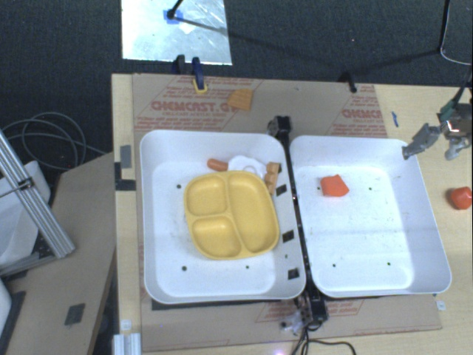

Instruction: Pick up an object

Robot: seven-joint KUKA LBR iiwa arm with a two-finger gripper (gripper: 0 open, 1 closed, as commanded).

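An orange block [334, 186] lies in the right bin [369, 272], toward its upper left. The left bin [162, 198] holds a yellow divided plate [229, 214], with an orange sausage-shaped piece [217, 165], a white object [247, 166] and a small tan piece [272, 174] just behind it. My gripper [434, 142] hangs at the far right, over the right bin's upper right corner, well away from the orange block. Its two grey fingers are spread apart with nothing between them.
A small orange-red object [460, 197] sits on the bench right of the right bin. A tan scrap [240, 99] lies on the cardboard behind the bins. A shiny foil sheet [176, 21] lies on the floor beyond. A cable loop hangs at the top right.
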